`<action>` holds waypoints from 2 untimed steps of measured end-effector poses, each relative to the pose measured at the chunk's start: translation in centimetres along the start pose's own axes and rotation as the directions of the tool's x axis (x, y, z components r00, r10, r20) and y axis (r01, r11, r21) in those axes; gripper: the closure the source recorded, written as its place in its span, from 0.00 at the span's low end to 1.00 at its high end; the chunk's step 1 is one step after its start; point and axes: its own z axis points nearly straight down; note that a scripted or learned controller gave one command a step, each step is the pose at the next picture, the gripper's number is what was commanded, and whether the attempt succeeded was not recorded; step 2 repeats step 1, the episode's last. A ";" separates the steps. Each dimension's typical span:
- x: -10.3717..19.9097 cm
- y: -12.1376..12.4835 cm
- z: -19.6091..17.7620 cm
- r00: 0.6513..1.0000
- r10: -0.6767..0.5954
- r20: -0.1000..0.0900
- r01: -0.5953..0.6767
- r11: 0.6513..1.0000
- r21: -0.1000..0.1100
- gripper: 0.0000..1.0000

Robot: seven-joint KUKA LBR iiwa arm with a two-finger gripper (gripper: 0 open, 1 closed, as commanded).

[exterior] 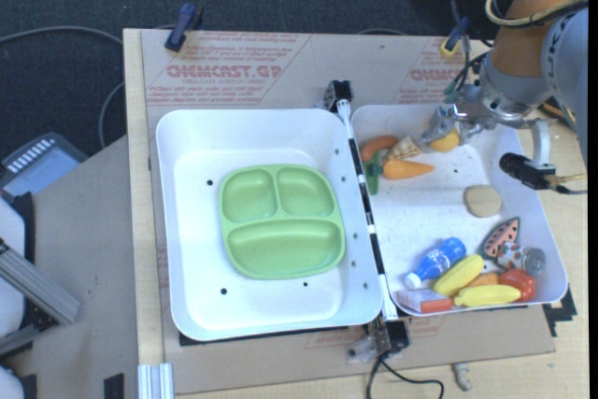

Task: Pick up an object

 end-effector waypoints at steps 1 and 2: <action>7.6 -3.6 -7.2 1.000 -0.001 0.000 0.001 1.000 -0.001 1.00; 7.6 -3.6 -7.2 1.000 -0.001 0.000 0.001 1.000 -0.001 1.00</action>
